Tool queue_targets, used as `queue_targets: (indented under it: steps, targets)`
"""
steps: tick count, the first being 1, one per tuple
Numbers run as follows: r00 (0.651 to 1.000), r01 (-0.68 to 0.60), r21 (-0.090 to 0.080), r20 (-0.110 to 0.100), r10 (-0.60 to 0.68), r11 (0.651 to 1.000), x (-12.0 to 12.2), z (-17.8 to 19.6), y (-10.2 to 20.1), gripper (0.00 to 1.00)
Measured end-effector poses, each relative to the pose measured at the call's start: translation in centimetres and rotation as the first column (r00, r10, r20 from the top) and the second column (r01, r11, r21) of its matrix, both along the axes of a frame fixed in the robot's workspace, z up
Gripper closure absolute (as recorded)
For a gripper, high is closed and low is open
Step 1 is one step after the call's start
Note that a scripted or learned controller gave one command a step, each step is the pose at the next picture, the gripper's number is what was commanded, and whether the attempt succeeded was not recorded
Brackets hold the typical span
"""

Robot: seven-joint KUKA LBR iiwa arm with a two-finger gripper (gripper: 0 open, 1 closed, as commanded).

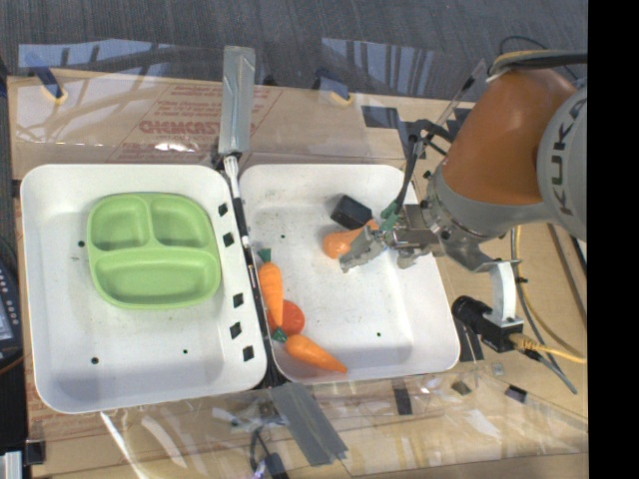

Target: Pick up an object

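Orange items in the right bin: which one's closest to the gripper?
The rounded orange piece just beside the gripper, next to the black block. The two carrots and the red-orange ball lie farther off by the divider and near wall.

Robotics lab setup. Two white bins (60, 367) sit side by side on a cardboard-covered table (150, 118) under clear plastic sheeting. Right of the bins: industrial arm (519, 138), loose cables (549, 337). Grey carpet (200, 8) beyond the bins.
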State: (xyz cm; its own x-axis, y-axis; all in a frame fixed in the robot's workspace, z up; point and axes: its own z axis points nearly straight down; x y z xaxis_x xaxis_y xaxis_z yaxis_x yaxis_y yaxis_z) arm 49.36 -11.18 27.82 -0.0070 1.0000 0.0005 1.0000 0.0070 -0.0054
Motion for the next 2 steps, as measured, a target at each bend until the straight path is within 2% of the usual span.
queue_targets:
  steps: [1, 2]
  targets:
    - [0.998, 0.062, -0.001, -0.001, -0.062, 0.998, 6.7, -4.0, 0.1, 0.0]
    - [1.0, 0.009, 0.0, -0.001, -0.009, 1.0, 9.2, -15.8, -4.4, 0.0]
